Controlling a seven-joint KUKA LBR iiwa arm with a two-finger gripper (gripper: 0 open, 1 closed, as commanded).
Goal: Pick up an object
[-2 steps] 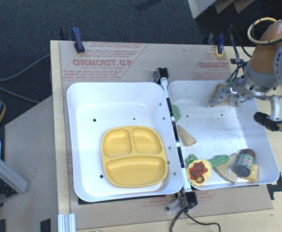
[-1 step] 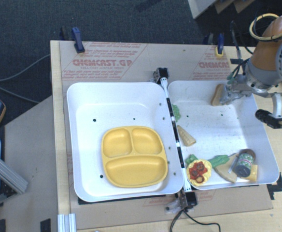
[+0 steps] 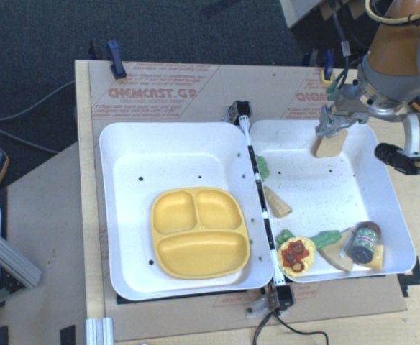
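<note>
Pincer | I saw it clamped on a tan bread-like piece, lifted over the right bin's far corner | grip at top edge, so piece hung free.

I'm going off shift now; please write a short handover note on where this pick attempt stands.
Gripper: over the right white bin's far end, shut on a tan bread-like slab hanging below its fingers.
In that bin: a tan wedge, a small round pizza toy, a green piece, a dark can.
Left white bin: a yellow divided plate.
Done: grasp made.
Left: confirm the hold.
</note>
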